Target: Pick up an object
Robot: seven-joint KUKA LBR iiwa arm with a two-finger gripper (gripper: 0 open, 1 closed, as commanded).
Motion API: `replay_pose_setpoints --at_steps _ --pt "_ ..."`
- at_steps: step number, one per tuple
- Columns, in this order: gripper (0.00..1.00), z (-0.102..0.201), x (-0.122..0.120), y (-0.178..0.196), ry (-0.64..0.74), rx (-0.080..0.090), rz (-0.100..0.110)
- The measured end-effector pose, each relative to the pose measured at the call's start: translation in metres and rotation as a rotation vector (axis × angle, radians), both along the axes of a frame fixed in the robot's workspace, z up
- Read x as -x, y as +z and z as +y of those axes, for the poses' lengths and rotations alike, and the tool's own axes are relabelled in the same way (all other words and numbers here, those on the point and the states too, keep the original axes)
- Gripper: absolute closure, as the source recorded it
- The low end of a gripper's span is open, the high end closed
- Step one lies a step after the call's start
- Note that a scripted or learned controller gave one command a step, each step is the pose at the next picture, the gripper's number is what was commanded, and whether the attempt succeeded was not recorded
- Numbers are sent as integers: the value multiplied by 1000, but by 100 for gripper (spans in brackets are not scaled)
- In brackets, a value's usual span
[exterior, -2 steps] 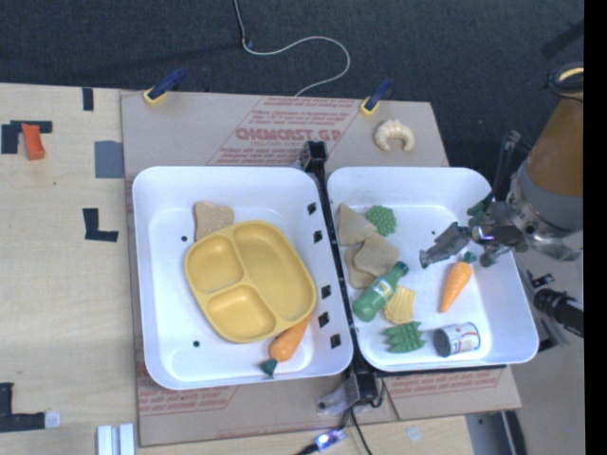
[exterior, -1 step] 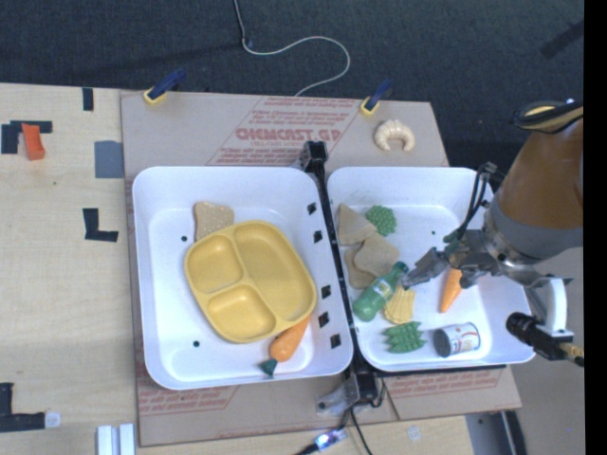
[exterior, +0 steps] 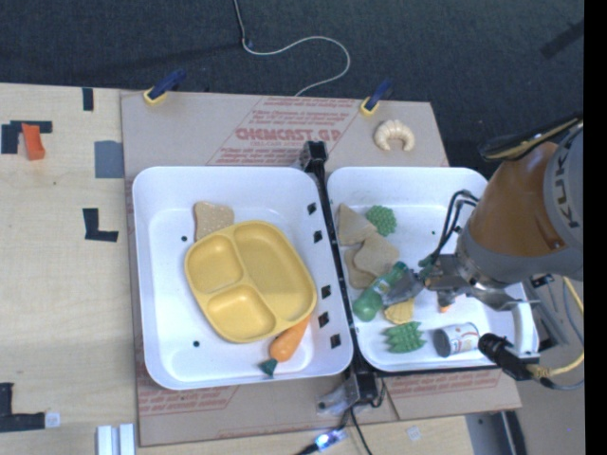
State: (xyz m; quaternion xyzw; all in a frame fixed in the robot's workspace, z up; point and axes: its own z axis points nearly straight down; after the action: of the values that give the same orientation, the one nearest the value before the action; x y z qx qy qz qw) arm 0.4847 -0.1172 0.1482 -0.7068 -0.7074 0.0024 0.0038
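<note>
My gripper (exterior: 413, 288) reaches into the right bin (exterior: 417, 180) from the right, low over the middle of its pile. Its tips sit right by the green bottle (exterior: 377, 292) and a yellow piece (exterior: 399, 312). Around them lie tan bread-shaped pieces (exterior: 368, 252), a green broccoli-like toy (exterior: 381, 219), a green ridged toy (exterior: 402, 337) and a small white can (exterior: 456, 339). I see nothing lifted between the fingers.
The left bin (exterior: 161, 197) holds a yellow divided plate (exterior: 249, 280), a tan toast piece (exterior: 212, 217) and an orange carrot (exterior: 288, 342). A beige ring (exterior: 394, 136) lies on the cardboard behind the right bin. A black divider (exterior: 327, 245) runs between the bins.
</note>
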Motion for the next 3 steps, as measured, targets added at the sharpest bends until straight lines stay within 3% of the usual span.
replay_pose_setpoints --at_steps 2,3 --pt "0 3 -2 -64 -1 5 -8" --pt "100 3 -2 -53 -2 5 -8"
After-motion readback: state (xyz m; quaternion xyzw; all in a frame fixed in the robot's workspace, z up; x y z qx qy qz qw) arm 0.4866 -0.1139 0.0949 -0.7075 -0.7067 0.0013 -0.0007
